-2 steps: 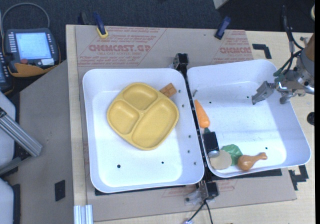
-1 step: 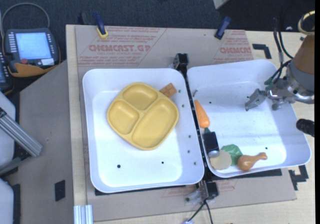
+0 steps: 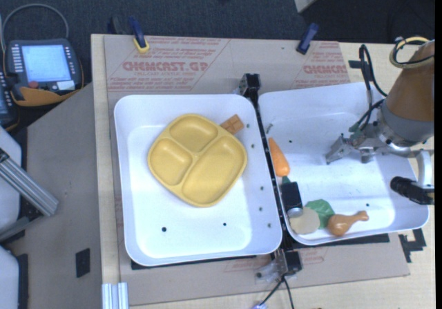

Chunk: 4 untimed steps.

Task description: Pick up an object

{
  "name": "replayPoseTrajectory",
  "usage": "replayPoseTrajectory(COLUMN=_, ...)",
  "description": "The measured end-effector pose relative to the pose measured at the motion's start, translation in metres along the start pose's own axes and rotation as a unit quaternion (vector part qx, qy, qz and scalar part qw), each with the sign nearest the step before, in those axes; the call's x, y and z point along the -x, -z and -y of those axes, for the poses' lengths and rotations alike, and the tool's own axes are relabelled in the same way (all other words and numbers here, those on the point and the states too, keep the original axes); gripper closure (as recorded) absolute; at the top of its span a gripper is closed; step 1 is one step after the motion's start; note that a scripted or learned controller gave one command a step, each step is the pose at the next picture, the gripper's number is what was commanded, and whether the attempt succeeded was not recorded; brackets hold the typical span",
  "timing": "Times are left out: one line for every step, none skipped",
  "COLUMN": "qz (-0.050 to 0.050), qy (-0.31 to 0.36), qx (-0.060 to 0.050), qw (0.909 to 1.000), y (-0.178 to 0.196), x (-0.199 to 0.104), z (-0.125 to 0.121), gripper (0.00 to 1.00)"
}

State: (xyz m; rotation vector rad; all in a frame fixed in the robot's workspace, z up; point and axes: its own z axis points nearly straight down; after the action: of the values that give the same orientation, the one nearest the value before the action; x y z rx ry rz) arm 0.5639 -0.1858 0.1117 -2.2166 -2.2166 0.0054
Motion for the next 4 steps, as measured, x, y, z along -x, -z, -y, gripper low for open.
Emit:
replayPoseTrajectory(qz=0.003, qy=-0.001, qx=0.005, qw=1.0000, y=-0.021, x=0.003, z=-0.002, gripper=0.00)
replayPoseTrajectory(qz=0.002, qy=0.000, qx=0.013, qw=0.9999, y=-0.006, x=0.001, z=-0.007, gripper=1.00)
replayPoseTrajectory(qz=0.003, qy=0.000, qx=0.006, qw=1.0000, y=0.051, x=0.010, z=-0.011, gripper=1.00)
replayPoseTrajectory(qz=0.003, qy=0.001, qx=0.008, qw=1.0000, y=0.115, x=0.011, z=-0.012, gripper=1.00)
